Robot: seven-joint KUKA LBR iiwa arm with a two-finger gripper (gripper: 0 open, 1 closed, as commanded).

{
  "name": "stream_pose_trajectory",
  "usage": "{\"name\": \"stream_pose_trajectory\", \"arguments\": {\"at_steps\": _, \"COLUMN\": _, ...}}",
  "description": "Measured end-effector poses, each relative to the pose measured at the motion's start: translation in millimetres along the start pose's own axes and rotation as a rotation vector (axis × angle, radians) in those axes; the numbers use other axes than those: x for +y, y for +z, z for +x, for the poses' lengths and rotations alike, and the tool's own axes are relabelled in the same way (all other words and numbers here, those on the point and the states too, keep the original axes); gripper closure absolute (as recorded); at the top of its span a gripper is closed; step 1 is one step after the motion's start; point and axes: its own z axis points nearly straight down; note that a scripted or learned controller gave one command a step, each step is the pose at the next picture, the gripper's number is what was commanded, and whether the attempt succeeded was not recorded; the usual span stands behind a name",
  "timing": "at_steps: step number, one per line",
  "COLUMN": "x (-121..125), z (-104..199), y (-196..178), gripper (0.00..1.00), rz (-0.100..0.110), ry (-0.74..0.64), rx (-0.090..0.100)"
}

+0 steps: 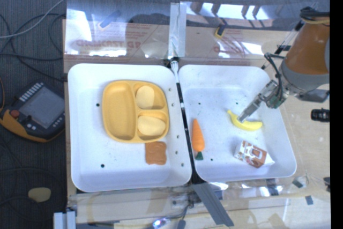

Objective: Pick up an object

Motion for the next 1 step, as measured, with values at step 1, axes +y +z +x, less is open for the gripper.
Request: {"name": "stream_pose_trajectory", "arguments": {"at_steps": 1, "x": 10.3, "z": 35.0, "y": 67.6, "gripper": 0.00, "rz": -0.006, "ry": 0.074, "rx": -0.009}}
